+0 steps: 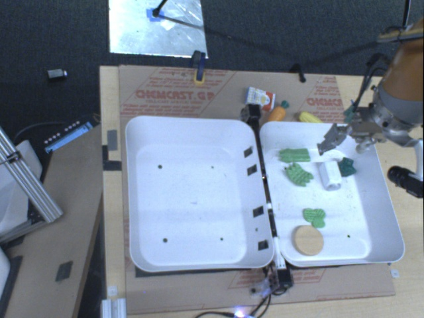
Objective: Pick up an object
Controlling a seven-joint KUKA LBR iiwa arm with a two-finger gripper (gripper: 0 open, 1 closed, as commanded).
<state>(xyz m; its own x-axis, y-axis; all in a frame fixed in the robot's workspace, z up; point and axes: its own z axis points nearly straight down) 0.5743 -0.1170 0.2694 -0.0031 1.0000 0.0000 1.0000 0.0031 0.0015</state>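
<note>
The claw (329, 144) hovered above the white cylinder (330, 175); whether released or clenched, I could not tell. Descending there, it risked nudging the dark green piece (348, 167) just beside.

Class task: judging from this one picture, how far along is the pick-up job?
Done: the gripper is over the right bin, near the white cylinder. In hand: nothing visibly held. Left: grasp and lift; the cylinder, green pieces and tan disc lie in the bin.

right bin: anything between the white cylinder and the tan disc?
Yes. In the camera view, a small light-green piece lies between the white cylinder and the tan disc, just above the disc; otherwise bare white bin floor.
</note>
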